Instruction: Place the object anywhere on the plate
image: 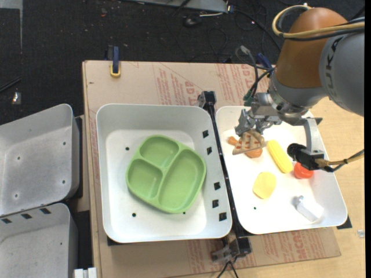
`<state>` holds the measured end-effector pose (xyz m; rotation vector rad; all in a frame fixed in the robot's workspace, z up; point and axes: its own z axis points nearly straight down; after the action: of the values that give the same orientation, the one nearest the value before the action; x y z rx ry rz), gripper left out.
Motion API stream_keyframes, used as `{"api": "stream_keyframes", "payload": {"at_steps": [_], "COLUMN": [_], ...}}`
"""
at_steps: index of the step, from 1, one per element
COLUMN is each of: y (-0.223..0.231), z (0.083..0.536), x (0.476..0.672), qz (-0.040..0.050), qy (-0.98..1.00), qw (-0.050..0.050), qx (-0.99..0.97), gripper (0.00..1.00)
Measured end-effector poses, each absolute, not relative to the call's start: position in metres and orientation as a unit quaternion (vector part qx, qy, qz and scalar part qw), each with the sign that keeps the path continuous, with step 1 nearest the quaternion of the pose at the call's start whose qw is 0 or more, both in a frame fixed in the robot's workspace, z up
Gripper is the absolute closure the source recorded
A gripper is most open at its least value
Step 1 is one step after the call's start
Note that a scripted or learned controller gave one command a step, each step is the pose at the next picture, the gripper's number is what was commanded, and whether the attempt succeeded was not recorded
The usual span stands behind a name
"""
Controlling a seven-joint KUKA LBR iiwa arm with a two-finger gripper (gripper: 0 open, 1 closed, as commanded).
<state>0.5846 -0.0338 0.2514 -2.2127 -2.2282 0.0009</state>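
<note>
Green plate [167,174] with three compartments lies flat in the left bin, roughly centred and turned at an angle; nothing on it. The object, a tan waffle-like piece [248,142] with a grid pattern, lies in the right bin near its upper-left corner, just beside an orange item, directly below the tool [253,124]. Contact with the tool can't be made out.

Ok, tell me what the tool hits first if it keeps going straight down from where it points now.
Most likely the waffle-like toy just under the tool, in the right bin. Depth is unclear from this slanted view, so contact may already exist.
</note>
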Motion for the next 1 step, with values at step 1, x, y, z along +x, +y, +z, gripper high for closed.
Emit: {"api": "stream_keyframes", "payload": {"at_steps": [1], "y": [0.0197], "z": [0.2563], "x": [0.5929], "qz": [-0.0006], "qy": [-0.709], "qw": [-0.001], "qx": [-0.705], "gripper": [1.0]}}
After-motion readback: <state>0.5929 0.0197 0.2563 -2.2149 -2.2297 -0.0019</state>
